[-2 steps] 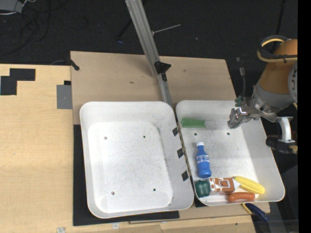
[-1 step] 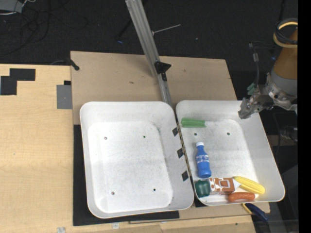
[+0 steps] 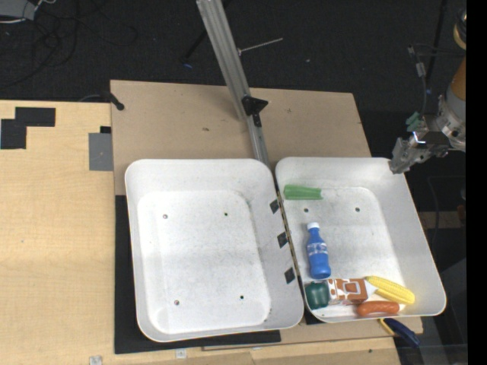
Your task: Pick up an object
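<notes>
Right now, the gripper is parked beyond the right bin; its state cannot be told. Crowded toys could be missed.

From where I stood, the arm ran off the right edge with most of it cut away, the gripper was too small and dark to read its fingers, and the blue-handled thing below the right bin lay half hidden.
</notes>
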Controlling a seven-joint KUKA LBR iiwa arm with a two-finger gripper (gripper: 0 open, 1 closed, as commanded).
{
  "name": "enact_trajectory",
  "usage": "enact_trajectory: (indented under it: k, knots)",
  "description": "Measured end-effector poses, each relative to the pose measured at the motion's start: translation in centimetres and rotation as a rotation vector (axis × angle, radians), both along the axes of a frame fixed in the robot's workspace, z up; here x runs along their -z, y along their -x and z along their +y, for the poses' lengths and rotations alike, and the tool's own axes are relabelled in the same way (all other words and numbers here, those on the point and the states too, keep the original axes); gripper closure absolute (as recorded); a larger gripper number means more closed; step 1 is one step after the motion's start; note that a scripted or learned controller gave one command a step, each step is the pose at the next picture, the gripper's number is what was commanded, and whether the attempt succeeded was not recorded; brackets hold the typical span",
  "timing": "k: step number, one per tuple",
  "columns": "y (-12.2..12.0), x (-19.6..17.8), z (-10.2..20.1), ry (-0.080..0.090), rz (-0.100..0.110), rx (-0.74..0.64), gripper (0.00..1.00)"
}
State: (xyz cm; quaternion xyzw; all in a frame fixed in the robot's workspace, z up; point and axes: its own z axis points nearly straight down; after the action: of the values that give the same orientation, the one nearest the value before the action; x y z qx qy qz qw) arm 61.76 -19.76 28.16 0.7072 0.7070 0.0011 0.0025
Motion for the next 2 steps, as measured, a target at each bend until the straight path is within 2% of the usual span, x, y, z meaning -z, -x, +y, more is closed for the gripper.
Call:
enact_trajectory:
  k: [2]
  knots:
    - [-0.8, -0.5, 10.9, -0.005, 0.009, -0.006, 1.00]
